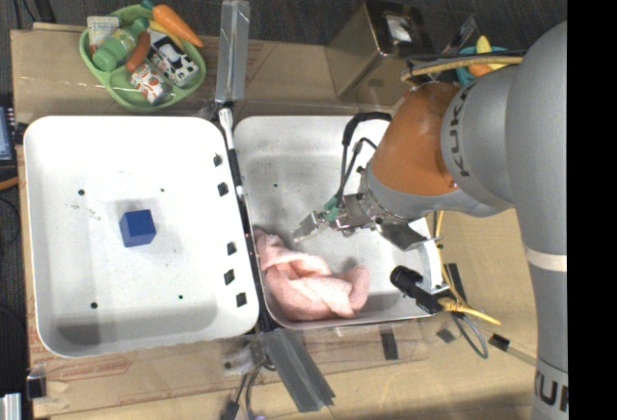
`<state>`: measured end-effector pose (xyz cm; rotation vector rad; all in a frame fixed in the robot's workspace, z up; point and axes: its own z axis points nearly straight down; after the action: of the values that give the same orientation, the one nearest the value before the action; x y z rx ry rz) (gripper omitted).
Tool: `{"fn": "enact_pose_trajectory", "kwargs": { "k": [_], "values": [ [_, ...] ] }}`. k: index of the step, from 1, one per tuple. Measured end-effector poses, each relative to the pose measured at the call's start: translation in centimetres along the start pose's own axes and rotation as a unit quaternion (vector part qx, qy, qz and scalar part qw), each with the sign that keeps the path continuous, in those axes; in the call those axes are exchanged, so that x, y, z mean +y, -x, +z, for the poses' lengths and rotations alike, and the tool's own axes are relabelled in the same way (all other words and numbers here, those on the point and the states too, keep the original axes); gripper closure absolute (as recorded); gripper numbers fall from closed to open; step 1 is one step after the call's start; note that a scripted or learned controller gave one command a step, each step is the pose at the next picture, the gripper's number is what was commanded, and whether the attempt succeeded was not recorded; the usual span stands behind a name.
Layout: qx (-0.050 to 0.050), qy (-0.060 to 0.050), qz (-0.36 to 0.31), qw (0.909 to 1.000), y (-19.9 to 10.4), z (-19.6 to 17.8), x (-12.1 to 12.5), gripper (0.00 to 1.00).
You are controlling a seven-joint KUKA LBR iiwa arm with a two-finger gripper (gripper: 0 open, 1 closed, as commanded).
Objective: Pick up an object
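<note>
While the grey arm's gripper (307, 226) hovers at frame centre above the soft pink cloth (310, 284), whether its fingers are spread I cannot tell.

The thick, rounded, matt grey metal arm (511, 119) carries a glossy orange band (415, 153) above the wrist and dark "KUKA" lettering on its casing. Black cables (352, 144) loop beside the wrist, above the small metallic hand (318, 221) with green details.

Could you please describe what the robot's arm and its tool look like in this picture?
The arm is a thick, rounded grey casing with an orange band above the wrist. Black cables loop beside it toward the small metallic tool.
</note>
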<state>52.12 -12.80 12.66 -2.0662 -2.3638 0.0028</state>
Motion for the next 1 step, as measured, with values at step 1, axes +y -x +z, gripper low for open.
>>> {"fn": "enact_pose_trajectory", "kwargs": {
  "k": [1],
  "values": [
    [-0.001,0.002,-0.044,0.999,-3.6,3.5,-2.53,0.0]
  ]
}}
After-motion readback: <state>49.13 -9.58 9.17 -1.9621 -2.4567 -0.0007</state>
